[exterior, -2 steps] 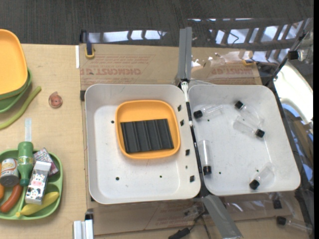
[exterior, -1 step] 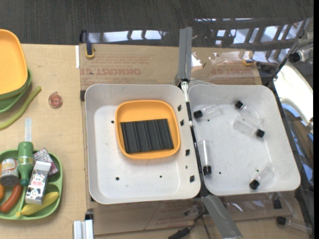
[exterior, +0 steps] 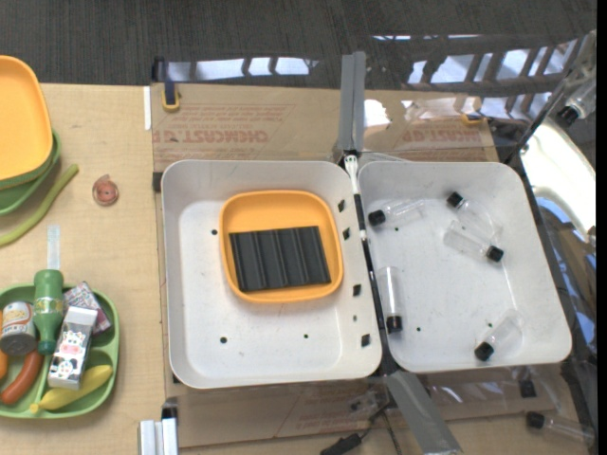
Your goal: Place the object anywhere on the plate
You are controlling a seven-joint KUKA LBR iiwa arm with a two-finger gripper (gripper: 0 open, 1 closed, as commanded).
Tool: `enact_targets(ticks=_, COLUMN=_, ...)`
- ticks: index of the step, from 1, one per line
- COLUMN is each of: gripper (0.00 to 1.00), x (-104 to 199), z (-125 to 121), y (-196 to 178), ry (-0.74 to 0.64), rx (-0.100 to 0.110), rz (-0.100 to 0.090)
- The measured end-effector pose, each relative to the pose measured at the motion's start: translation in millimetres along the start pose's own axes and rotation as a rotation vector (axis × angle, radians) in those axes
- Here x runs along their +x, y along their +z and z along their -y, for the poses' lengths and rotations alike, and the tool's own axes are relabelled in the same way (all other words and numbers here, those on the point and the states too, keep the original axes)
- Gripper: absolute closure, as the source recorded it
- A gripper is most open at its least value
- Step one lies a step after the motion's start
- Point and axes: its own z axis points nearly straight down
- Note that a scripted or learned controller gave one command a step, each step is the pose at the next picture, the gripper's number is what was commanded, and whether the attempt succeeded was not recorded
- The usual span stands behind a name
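An orange plate [exterior: 281, 203] with rounded corners lies in the left white bin [exterior: 190, 301], towards its back. A dark grey ribbed rectangular object [exterior: 282, 259] lies flat on the plate, covering most of its middle. It sits square to the plate and within its rim.
The right white bin [exterior: 531, 282] holds several clear vials with black caps, such as one [exterior: 389, 297] by the dividing wall and one [exterior: 498, 337] at the front right. On the bench to the left stand a green tray of toy food [exterior: 95, 387] and stacked orange and green dishes [exterior: 19, 140].
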Motion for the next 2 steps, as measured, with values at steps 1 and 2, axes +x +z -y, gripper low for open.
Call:
enact_targets(ticks=1, gripper=1.00, x=0.0, z=-0.1, y=-0.3, ry=-0.255, rx=0.000, rz=0.001)
enact_targets(ticks=2, gripper=1.00, x=-0.1, z=-0.2, y=-0.1, ry=-0.610, rx=-0.001, rz=0.001)
